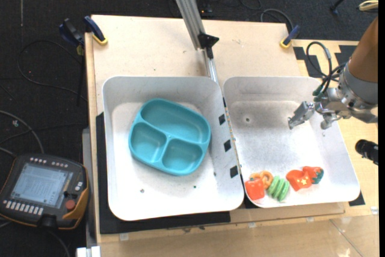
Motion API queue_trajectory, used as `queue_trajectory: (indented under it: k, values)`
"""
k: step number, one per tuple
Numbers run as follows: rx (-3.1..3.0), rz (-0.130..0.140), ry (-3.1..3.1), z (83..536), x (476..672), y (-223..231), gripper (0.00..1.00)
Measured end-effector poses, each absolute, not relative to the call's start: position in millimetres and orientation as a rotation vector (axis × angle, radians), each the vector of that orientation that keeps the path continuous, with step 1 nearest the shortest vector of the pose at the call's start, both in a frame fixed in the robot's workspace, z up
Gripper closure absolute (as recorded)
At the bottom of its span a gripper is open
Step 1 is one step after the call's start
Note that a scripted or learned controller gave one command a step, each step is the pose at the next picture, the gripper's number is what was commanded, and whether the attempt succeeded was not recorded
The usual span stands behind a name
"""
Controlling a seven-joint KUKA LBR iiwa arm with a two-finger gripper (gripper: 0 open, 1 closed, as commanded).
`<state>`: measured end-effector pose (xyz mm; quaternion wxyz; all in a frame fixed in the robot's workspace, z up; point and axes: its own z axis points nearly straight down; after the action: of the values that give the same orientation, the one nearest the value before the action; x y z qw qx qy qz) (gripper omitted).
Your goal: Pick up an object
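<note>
Step in hand, by the look of it: the approach, with nothing picked up yet. Hung the gripper (311, 114) over the right bin (264, 99), toward that bin's far right part, above bare white floor. Stood the jaws apart, one finger reaching left, the other down on the right, with nothing between them.

Lay the likely things to pick in a row along the right bin's near edge: an orange and red pepper (257, 185) by the near left corner, a green ribbed toy (278, 188) touching or just beside it, then a red toy with a teal tip (305, 177) a little farther right. All three well apart from the gripper, toward the tabletop's near edge.

Sat a teal divided plate (169, 136) in the middle of the left bin (120, 99), upright, its three compartments bare.

Called for next, as a judgement: carry the open jaws toward the near edge, settle over one toy, lower, then close. Probably easiest the red toy, standing slightly clear of the other two; harder the pepper and the green toy, crowded together and close against the bin's rim.
</note>
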<state>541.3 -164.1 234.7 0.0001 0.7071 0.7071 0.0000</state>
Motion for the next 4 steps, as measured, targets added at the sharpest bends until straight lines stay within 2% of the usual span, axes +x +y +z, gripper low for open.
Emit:
queue_trajectory:
  k: [1,2,4]
  values:
    - [2.215,0.001,2.224,94.7,540.8,-106.3,0.00]
    - [2.221,0.003,2.217,96.7,494.0,-103.3,0.00]
    - [2.220,0.003,2.217,96.4,494.9,-96.1,0.00]
